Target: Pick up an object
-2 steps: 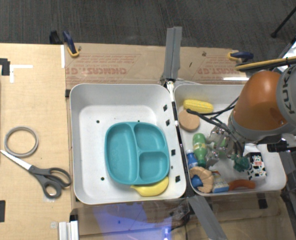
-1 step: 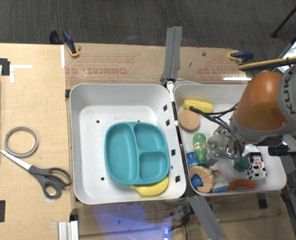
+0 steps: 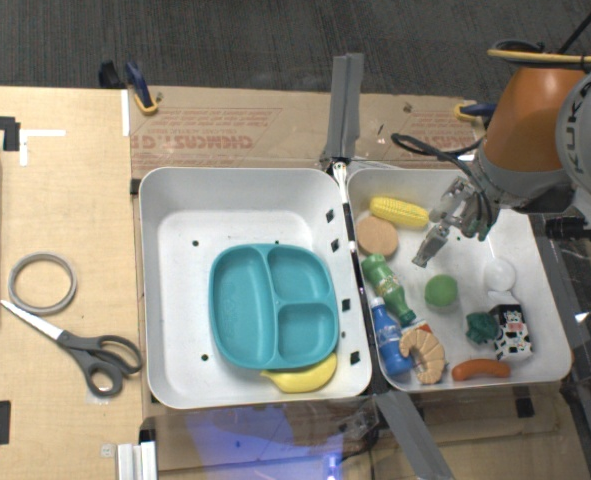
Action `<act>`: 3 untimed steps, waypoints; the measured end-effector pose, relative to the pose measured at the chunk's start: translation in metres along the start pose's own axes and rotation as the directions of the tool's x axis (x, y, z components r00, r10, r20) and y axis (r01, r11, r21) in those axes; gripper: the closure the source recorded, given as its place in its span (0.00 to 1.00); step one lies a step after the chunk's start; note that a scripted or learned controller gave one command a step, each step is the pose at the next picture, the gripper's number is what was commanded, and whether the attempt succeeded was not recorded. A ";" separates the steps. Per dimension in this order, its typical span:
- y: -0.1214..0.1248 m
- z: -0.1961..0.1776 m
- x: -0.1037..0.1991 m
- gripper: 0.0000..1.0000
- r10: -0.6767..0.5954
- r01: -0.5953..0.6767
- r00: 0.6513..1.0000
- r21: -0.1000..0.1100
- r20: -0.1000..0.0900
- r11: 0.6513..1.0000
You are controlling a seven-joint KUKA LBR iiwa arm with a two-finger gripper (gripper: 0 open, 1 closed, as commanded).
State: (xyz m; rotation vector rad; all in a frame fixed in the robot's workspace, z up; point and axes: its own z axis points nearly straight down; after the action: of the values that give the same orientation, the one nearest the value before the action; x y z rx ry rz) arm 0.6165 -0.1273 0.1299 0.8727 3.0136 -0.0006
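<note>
We locate the gripper [image 3: 437, 240] above the right bin [image 3: 547, 268], in its upper middle area, carried by the grey arm [image 3: 535, 128] with its orange band. Its fingers are spread apart, with nothing between them, so no object is held.

Nearest objects: the corn cob [image 3: 399, 211] lies just to the left of the gripper, and the round tan biscuit-like piece [image 3: 377, 236] sits beside the corn. Below the gripper rests the green ball [image 3: 440, 290]. Along the bin's left wall lie the green bottle [image 3: 387, 288] and the blue bottle [image 3: 389, 340]. Near the front wall we see a croissant [image 3: 423, 353], an orange sausage-shaped piece [image 3: 481, 370] and a black-and-white cow toy [image 3: 502, 330].

The left bin [image 3: 165, 268] holds a teal divided plate [image 3: 273, 305] with a banana [image 3: 302, 376] under its front edge. Scissors [image 3: 80, 346] and a tape roll [image 3: 42, 282] lie on the bench, well apart from both bins.

Task status, as we judge it: not yet achieved. Every candidate object rests in a bin. Remaining steps: select a target, descend, close, lift.
</note>
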 end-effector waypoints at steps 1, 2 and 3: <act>-0.002 0.037 0.055 0.00 -0.173 0.173 0.985 0.000 -0.003 0.985; -0.053 0.038 0.107 0.00 0.089 -0.089 0.996 0.001 -0.004 0.996; -0.051 0.034 0.128 0.00 0.145 -0.145 0.989 -0.001 0.015 0.989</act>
State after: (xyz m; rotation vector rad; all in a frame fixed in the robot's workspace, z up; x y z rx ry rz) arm 0.4814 -0.1022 0.0956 1.0837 2.9285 -0.0069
